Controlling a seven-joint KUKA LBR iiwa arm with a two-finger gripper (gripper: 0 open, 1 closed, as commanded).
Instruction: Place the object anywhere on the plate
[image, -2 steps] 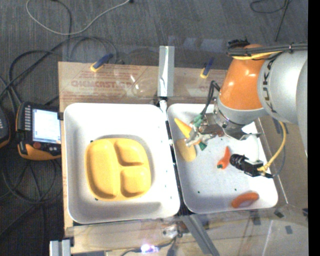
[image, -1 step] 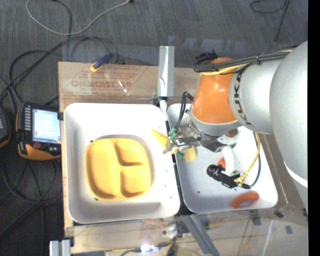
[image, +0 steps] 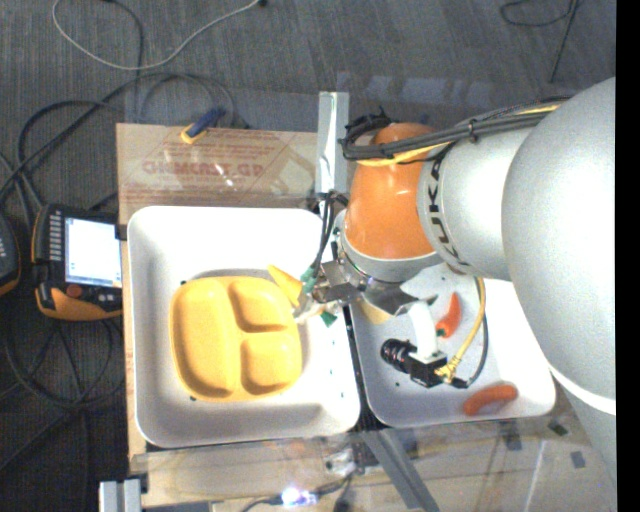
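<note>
A yellow plate (image: 238, 335) with three compartments lies in the left white bin (image: 150, 260). My gripper (image: 308, 293) hangs over the plate's upper right corner, under the arm's orange band (image: 395, 205). It is shut on a small yellow object (image: 285, 279), which sticks out to the left just above the plate's rim. Much of the gripper is hidden under the wrist.
In the right bin (image: 400, 405) lie an orange-red stick-like item (image: 451, 312) and a red item (image: 490, 398) near the front corner. A black part with a yellow cable (image: 412, 362) hangs off the wrist over that bin. A handheld pendant (image: 80, 260) sits left of the bench.
</note>
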